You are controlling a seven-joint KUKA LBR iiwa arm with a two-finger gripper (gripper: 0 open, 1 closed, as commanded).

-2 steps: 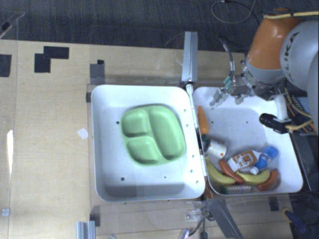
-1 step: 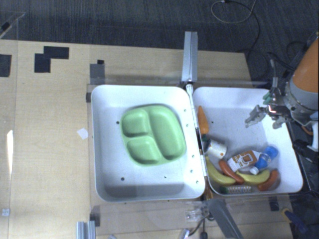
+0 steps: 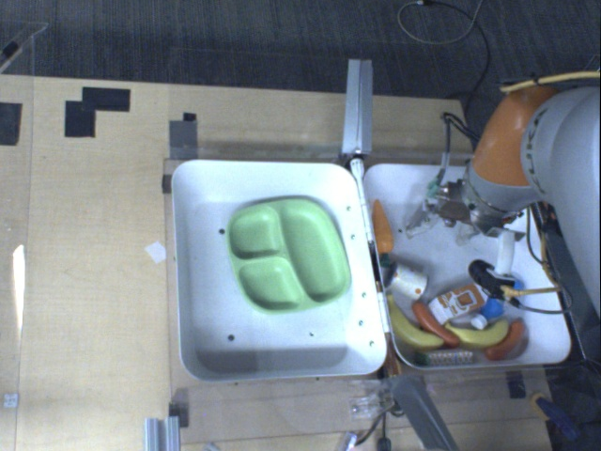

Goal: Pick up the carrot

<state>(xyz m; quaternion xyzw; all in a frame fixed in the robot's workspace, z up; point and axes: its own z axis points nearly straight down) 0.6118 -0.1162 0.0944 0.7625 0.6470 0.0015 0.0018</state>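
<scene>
In the camera view, the carrot (image 3: 380, 227) is seen lying against the left wall of the right bin (image 3: 554, 346), partly hidden by the rim. The gripper (image 3: 439, 209) is seen above that bin's upper part, apart from the carrot; its state cannot be told. Print on the small carton (image 3: 458, 301) cannot be read.

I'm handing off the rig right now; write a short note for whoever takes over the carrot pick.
Gripper: over the upper part of the right bin, holding nothing that shows; finger state unclear.
Carrot: lying along the right bin's left wall, left of the gripper, apart from it.
Done: arm is over the correct bin.
Left: move to the carrot, grasp, lift.
Left bin holds a green tray.
</scene>
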